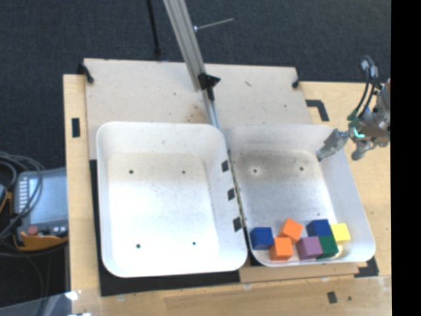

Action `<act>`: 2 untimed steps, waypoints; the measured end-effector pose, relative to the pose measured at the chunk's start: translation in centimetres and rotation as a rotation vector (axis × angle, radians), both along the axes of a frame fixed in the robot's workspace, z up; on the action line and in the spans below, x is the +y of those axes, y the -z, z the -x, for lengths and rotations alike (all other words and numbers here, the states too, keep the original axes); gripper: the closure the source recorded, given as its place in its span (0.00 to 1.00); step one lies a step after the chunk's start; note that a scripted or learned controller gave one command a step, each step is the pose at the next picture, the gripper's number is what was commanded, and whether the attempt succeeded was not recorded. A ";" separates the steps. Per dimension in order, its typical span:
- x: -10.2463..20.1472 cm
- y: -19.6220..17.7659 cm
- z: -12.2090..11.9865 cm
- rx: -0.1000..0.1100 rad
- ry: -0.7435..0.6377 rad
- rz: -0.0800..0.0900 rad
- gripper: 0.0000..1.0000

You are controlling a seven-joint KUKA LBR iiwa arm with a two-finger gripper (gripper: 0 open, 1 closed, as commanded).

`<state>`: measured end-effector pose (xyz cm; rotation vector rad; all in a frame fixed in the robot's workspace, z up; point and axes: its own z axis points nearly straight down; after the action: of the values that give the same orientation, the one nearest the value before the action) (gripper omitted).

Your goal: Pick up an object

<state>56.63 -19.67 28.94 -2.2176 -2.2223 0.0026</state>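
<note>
Wooden counter (75, 176) carrying two shallow white bins side by side. Left bin (105, 143) shows bare floor with a few dark dots and grey scuffing. Right bin (348, 189) has all the blocks bunched at its near edge.

Blocks, left to right:
- blue block (262, 237), leftmost, slightly apart from the rest
- orange block (281, 247), at the near wall
- second orange block (293, 229), just behind the first, tilted
- purple block (309, 247), touching the orange one beside it
- second blue block (320, 228), behind the purple
- green block (328, 247), mostly tucked between purple and yellow
- yellow block (341, 232), rightmost, near the bin's right wall

Gripper (345, 145) at the right bin's far right corner, above the rim, well apart from the block cluster. Two grey fingers (331, 143) spread apart, nothing between them. A small teal light shows on the gripper body.

Slanted metal rail (187, 38) runs from the top of the view down to the gap between the bins. A grey device (41, 199) with cables sits off the counter at left.

No readable writing, brand marks or labels on any block, bin or device; too small or plain to tell.
</note>
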 end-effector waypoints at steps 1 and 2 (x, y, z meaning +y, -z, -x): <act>0.0 -0.2 -0.1 -0.004 -0.001 0.001 0.00; 0.0 4.0 -0.2 0.000 0.003 0.002 0.00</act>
<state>56.80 -19.68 24.96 -2.2216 -2.2203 0.0051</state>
